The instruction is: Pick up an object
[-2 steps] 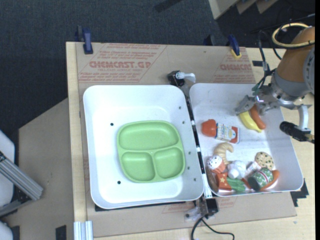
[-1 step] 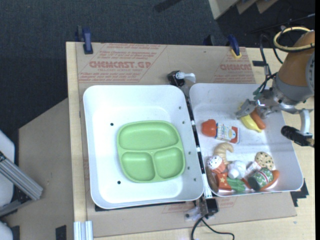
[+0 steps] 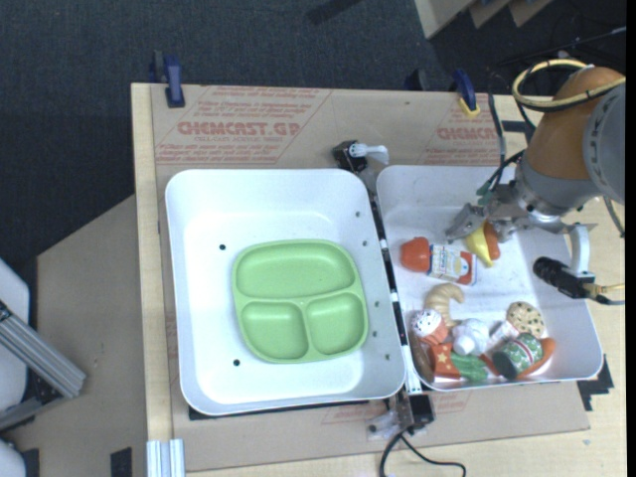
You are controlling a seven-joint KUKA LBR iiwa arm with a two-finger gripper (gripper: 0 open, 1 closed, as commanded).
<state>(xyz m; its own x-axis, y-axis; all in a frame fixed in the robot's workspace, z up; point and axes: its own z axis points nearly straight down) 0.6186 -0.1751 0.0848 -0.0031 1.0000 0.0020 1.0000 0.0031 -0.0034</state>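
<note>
Plainly, the gripper (image 3: pixel 483 229) clamps a yellow banana (image 3: pixel 485 243), its long axis running upper-left to lower-right.

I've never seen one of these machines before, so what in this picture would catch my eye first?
Probably the green divided tray, lying alone in the left white bin. Next, the heap of small toy foods in the right white bin, including a red-capped bottle and a cookie. From the right, the grey and orange arm reaches in, its gripper over a yellow piece.
</note>
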